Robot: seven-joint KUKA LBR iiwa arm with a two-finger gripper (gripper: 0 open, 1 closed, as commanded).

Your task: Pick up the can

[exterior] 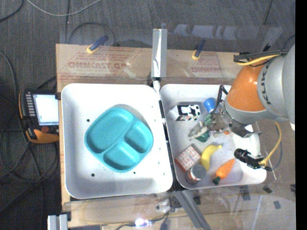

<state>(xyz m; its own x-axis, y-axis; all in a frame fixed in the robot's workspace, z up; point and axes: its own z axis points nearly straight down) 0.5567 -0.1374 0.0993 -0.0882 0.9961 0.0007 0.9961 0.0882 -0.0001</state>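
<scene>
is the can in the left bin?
No. The can stands in the right bin, near its front edge beside the banana, while the left bin holds the teal divided tray.

Gripper hangs over right bin, near blue ball. Can sits at bin's front edge, beside banana & carrot. Teal tray in left bin.

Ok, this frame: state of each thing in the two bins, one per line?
can: upright, front of right bin, untouched
gripper: low over right bin, away from the can
banana: lying beside the can
carrot: lying flat near the front wall
red box: lying flat, beside the can
teal tray: flat in left bin
</scene>
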